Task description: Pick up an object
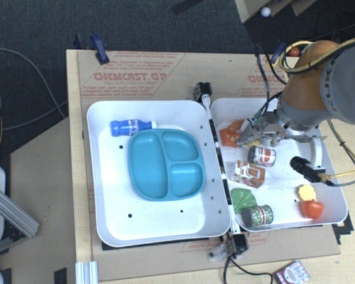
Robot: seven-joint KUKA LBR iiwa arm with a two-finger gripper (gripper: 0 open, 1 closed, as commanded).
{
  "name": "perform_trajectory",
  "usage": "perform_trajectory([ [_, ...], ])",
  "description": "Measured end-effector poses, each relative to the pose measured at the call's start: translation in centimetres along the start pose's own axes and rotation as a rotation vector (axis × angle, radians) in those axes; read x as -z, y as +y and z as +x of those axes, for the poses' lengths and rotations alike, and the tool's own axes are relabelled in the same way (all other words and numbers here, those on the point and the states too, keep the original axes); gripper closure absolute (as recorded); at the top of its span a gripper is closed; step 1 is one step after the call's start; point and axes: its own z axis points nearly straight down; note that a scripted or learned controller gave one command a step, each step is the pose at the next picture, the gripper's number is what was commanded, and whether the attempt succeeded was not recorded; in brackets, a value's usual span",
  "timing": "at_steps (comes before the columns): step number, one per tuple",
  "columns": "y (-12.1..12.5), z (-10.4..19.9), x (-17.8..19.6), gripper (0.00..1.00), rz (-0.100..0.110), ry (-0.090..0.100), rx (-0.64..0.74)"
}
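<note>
My gripper [262, 136] hangs over the back middle of the right bin [337, 212]. Just in front of it a small can with a red and white label [262, 155] lies on its side, close to the gripper's tip. An orange-red packet [229, 136] lies to the gripper's left. A brown and white can [249, 173] sits a little nearer the front. A green leafy item [241, 197] and a green can [258, 215] lie at the front left corner. At the front right rest a yellow piece [306, 192] and a red piece [312, 208].
The left bin [106, 218] holds a blue divided plate [165, 163] and a small blue bottle [129, 126] behind it. The bins' shared wall [218, 158] runs just left of the orange-red packet. A snack packet [293, 273] lies on the bench in front.
</note>
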Motion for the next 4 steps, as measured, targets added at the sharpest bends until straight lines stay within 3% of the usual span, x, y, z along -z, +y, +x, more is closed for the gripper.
perform_trajectory([
  [1, -1.8, -0.3, -1.6, 0.00, 0.004, 0.002, 0.000],
  [2, -1.8, -0.3, -0.5, 1.00, 0.001, 0.002, -0.001],
  [3, -1.8, -0.3, -0.6, 0.00, 0.002, 0.002, -0.001],
  [4, -5.7, 0.9, -1.6, 0.00, 0.003, 0.002, 0.000],
])
